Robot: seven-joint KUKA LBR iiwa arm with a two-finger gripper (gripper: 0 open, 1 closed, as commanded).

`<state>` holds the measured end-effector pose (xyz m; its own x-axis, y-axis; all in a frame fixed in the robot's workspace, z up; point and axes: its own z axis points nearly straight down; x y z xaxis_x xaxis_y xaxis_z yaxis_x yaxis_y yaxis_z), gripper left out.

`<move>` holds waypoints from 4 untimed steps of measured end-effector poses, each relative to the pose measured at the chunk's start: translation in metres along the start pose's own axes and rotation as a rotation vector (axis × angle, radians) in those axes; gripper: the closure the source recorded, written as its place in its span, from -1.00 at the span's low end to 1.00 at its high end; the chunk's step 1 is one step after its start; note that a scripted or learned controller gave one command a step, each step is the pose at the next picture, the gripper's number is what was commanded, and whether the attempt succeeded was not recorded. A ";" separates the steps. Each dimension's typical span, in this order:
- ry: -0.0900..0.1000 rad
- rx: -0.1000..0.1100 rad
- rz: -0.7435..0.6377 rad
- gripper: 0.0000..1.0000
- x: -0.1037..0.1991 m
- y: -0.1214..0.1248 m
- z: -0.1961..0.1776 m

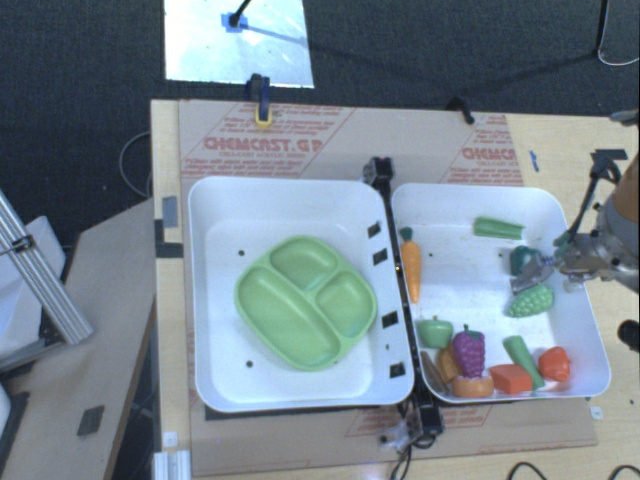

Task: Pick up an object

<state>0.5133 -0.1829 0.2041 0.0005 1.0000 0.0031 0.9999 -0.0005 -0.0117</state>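
Observation:
My gripper (537, 271) reaches in from the right over the right bin (470, 206), near its right wall. Its tip is between a dark green round piece (520, 259) and a pale green bumpy piece (531, 302), close to both. I cannot tell whether it touches either one. A green cucumber-like piece (497, 228) lies farther back. An orange carrot (410, 265) lies along the bin's left wall. At the front are a green pepper (435, 330), purple grapes (467, 349), a red block (511, 378), a green pickle (522, 356) and a red tomato (555, 364).
The left bin (215, 268) holds a light green divided plate (305, 303). A black clipped divider (385, 258) joins the two bins. A blue-and-yellow clamp (261, 98) stands at the bench's back edge. An aluminium frame (40, 278) stands at the far left.

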 end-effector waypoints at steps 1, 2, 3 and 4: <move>-0.004 -0.013 -0.004 -1.00 0.000 0.003 -0.007; -0.002 -0.010 -0.003 -1.00 0.004 0.008 0.036; -0.002 -0.010 -0.002 -1.00 0.007 0.012 0.078; -0.007 -0.033 -0.006 -1.00 0.007 0.019 0.094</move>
<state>0.5316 -0.1759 0.1096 -0.0056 1.0000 -0.0039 0.9998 0.0057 0.0212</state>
